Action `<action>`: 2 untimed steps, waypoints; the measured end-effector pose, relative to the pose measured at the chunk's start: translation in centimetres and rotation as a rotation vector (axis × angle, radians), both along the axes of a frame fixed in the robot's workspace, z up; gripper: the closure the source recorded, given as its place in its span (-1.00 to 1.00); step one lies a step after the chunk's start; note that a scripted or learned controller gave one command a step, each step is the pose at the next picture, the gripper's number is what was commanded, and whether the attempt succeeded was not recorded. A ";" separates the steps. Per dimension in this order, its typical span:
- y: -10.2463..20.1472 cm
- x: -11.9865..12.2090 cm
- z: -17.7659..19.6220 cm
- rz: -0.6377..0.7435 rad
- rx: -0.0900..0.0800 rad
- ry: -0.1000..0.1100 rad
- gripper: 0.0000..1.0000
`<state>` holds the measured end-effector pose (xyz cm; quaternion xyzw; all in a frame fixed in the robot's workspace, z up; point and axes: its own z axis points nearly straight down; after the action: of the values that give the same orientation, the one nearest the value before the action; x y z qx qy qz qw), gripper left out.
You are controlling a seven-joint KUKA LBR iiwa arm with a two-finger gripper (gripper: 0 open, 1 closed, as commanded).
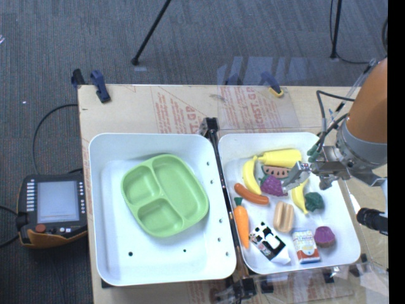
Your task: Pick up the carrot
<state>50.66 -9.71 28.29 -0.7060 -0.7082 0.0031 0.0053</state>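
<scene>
Grey carpet lies left of the bench, where a handheld control pad (52,209) with a pale screen rests on the floor. Red printing runs across the cardboard top of the bench (164,106), too small and skewed to read. Leftmost of the two glossy white bins (101,170) holds a green plastic tray (164,195) with three rounded sections, and bare white floor shows all around it. Next, the right bin (351,233) is crowded: the carrot (242,223), orange and tapered with a green top, lies lengthwise along the left wall, just below a sausage (252,194). A small cow-print carton (268,239) sits close to its right. Further right, the tool (297,176) hangs over bananas (252,173) and purple grapes (273,185), its metal fingers apart and gripping nothing, well apart from the carrot
</scene>
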 end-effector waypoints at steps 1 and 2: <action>1.9 1.3 -14.6 -0.012 0.003 0.011 -1.00; 1.1 6.7 -20.0 -0.201 -0.001 0.000 -1.00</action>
<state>57.37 -8.64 8.34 -0.7736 -0.6336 0.0029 0.0050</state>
